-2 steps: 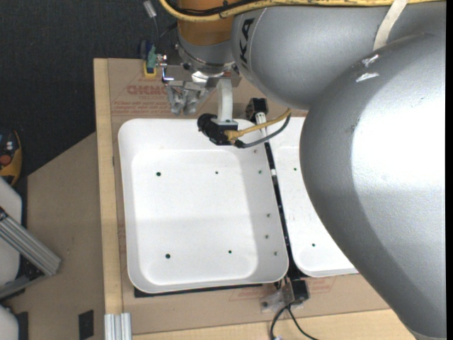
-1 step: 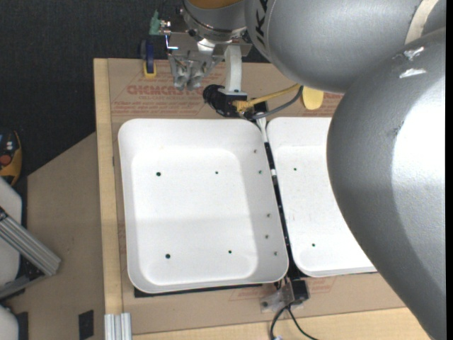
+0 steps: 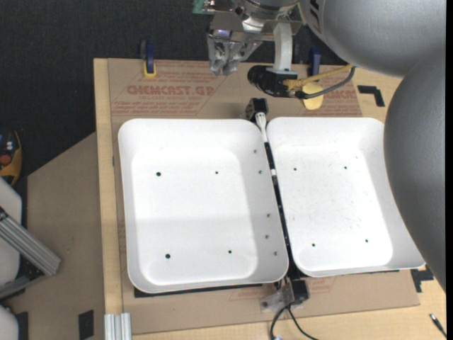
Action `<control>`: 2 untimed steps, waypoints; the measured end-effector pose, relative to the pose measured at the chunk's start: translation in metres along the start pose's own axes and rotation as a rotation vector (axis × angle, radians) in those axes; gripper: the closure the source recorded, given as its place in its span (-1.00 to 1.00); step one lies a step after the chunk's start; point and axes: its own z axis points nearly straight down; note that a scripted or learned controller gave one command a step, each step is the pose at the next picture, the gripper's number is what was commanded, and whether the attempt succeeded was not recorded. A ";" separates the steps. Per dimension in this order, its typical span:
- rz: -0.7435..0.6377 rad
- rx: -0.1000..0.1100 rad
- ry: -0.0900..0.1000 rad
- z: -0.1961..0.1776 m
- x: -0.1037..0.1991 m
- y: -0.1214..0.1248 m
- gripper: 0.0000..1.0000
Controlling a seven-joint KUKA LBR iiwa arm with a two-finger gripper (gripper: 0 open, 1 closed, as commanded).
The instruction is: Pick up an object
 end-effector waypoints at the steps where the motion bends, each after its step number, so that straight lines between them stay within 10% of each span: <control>1: -0.008 0.018 -0.002 0.092 0.032 -0.004 1.00; 2: -0.002 0.002 0.000 0.045 0.000 -0.001 1.00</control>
